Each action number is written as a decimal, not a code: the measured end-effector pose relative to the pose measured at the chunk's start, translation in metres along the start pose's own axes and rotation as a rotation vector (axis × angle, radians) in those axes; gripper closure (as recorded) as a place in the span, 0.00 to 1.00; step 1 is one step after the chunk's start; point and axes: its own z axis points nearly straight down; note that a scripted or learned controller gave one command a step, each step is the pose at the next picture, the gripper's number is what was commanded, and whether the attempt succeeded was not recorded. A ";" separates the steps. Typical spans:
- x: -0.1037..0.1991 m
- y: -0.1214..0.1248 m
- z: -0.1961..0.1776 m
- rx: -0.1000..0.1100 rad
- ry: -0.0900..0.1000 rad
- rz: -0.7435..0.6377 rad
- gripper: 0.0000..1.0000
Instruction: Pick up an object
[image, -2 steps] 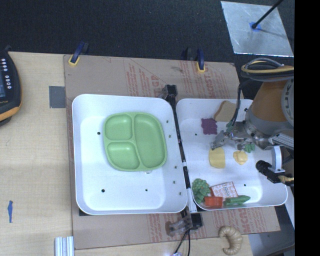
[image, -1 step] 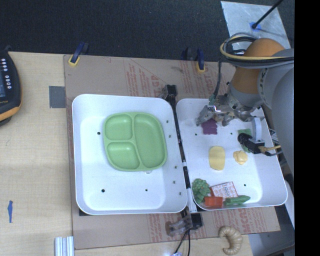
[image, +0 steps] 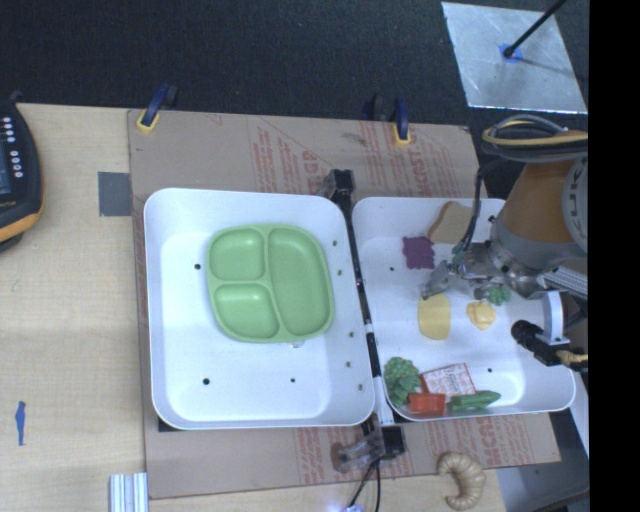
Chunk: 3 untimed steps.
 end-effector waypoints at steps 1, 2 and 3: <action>0.016 0.080 -0.003 -0.015 -0.001 -0.007 0.00; 0.014 0.077 -0.013 -0.009 -0.001 -0.007 1.00; 0.014 0.077 -0.013 -0.008 -0.001 -0.008 0.00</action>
